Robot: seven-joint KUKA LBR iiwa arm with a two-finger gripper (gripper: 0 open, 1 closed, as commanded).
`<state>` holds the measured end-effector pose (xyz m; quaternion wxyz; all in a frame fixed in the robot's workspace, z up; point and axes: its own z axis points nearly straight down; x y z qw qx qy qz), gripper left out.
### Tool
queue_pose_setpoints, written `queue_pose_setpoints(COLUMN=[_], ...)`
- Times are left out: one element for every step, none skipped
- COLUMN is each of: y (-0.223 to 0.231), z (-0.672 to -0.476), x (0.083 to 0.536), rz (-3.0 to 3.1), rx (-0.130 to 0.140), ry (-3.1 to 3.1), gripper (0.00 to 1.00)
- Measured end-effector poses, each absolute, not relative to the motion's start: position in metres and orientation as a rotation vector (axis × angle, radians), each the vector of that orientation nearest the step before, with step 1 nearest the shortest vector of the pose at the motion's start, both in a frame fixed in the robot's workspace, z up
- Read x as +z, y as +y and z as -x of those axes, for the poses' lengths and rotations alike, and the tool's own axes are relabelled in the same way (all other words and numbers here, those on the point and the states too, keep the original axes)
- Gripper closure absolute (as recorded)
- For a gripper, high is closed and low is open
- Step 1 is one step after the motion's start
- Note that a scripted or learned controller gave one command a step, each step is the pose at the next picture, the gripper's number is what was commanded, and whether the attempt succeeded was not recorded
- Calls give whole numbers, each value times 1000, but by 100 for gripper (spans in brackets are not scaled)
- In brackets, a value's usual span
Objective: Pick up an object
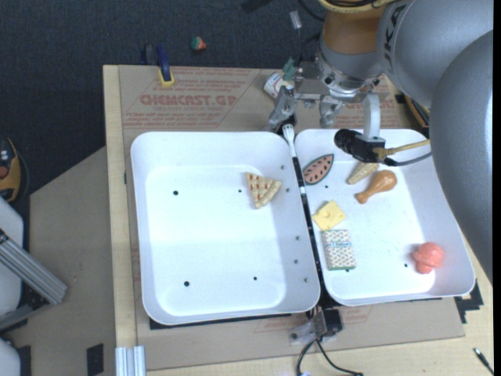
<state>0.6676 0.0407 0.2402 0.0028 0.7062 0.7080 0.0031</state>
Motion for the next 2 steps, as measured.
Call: queue_pose_setpoints(y=[34,48], z=[-665,-666], x=[181,185], rz=[-2226,-2220], rx=[-10,0], ry=[2224,2223], gripper=[0,0])
